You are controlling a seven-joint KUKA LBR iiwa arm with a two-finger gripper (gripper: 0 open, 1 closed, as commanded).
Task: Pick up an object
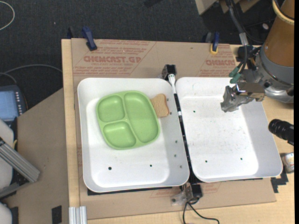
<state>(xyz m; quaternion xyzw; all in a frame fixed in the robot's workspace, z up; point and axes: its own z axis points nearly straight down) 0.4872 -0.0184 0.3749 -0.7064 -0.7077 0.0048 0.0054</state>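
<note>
Over in the left bin (93, 167) lies a pale green divided plate (128, 120) with three compartments, and a small tan, biscuit-like piece (160, 105) rests touching its right rim. Meanwhile the gripper (232, 102) hangs over the right bin (224, 157), near its upper right part, nothing between its tips.

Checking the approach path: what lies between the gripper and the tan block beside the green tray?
In the camera view, between gripper and tan block: bare floor of the right bin, then the two bins' adjoining rims.
</note>
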